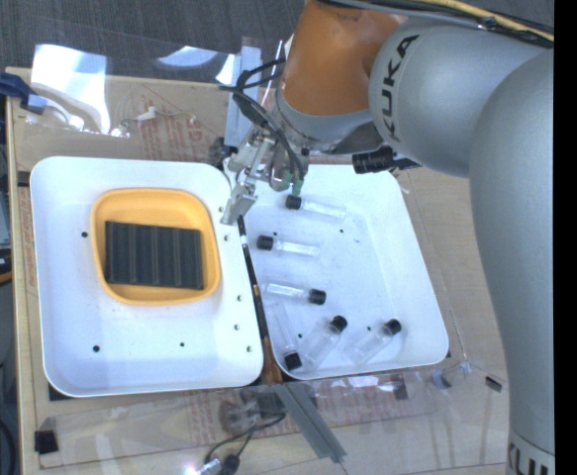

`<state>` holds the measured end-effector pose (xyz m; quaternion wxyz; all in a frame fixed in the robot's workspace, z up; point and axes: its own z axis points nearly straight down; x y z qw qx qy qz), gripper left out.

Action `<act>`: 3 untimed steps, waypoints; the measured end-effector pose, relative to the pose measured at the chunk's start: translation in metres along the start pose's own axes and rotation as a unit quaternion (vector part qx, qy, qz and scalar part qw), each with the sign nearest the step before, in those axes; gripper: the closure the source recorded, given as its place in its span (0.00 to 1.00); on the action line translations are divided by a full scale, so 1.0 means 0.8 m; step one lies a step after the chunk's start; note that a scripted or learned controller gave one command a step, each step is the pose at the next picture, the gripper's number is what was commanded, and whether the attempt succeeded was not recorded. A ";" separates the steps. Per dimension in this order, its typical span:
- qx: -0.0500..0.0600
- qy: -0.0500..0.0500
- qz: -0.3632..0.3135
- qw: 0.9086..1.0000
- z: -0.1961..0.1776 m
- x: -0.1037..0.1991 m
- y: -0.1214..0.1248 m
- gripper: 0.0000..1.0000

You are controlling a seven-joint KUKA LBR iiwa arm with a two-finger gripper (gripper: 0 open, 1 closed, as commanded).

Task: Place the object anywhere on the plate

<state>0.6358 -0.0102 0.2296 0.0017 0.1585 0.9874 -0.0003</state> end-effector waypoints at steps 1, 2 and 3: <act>0.000 -0.001 -0.030 1.000 0.023 -0.028 -0.041 0.00; 0.000 0.002 -0.233 0.973 0.046 -0.018 -0.083 0.00; -0.001 0.003 -0.375 0.927 0.047 0.005 -0.056 0.00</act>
